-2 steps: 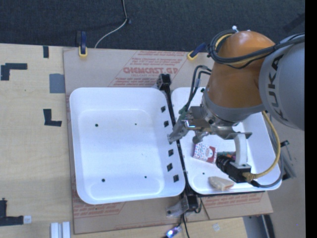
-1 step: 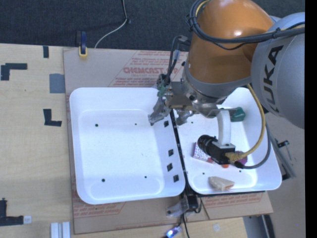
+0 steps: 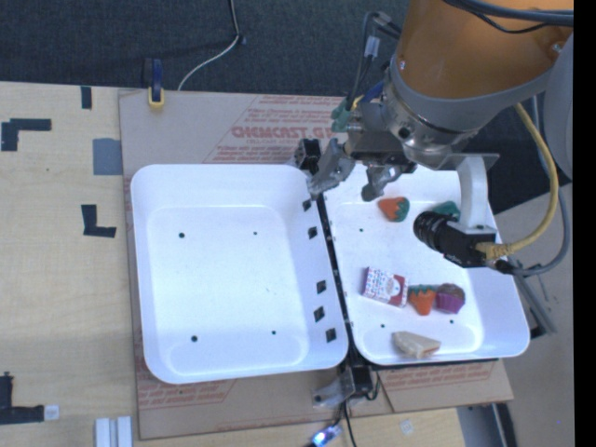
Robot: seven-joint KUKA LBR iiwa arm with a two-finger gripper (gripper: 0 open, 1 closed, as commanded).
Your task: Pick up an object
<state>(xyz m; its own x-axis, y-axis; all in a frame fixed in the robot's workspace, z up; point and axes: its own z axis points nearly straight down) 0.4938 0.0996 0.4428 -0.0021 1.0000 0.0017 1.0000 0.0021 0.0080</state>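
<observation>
While the gripper (image 3: 358,177) hangs over the right bin (image 3: 494,338) near its far left corner, its 2 fingers stand apart, seemingly holding nothing. A strawberry (image 3: 394,209) lies just beside it.

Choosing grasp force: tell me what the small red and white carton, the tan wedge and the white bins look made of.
Small red and white carton: seems printed card, matt, with flat faces. Tan wedge: perhaps foam or plastic toy bread; dull surface, unclear. White bins: apparently moulded plastic, smooth with a slight sheen and rounded rims.
</observation>
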